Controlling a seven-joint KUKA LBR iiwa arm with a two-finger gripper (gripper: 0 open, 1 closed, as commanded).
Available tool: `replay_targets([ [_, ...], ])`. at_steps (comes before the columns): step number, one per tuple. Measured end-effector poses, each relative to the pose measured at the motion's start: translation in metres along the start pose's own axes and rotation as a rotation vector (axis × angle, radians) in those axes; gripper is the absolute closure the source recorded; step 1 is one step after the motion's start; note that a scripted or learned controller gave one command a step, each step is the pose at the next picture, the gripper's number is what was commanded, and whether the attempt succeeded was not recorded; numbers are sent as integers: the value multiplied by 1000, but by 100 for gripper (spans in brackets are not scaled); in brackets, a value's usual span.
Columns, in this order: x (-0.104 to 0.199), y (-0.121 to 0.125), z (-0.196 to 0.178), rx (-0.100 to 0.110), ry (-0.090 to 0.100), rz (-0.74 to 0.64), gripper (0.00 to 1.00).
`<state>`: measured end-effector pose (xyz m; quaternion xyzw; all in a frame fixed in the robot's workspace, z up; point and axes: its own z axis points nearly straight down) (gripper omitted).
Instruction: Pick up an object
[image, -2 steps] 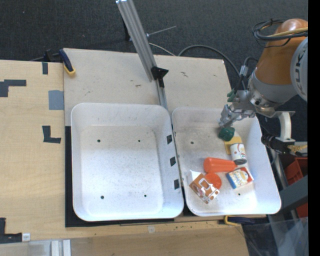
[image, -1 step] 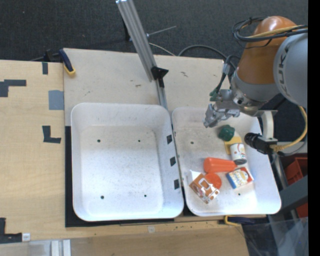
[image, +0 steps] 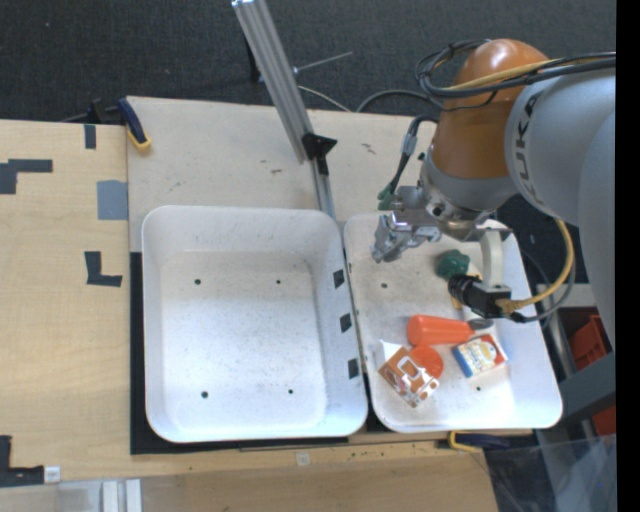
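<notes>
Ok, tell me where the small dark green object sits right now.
The dark green object lies in the right bin, toward its far end, just right of the gripper and above the orange piece.

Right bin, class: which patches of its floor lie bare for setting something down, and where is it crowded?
In the right bin, bare floor lies along the wall shared with the left bin, below the gripper, and along the near right corner. The lower middle is crowded: orange carrot-shaped toy, orange-and-white packet and small carton. A green object sits under the wrist.
</notes>
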<state>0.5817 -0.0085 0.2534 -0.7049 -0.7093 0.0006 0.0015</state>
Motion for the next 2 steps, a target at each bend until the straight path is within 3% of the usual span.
replay_targets([
  [2,101,19,3,-2,0,-1,100],
])
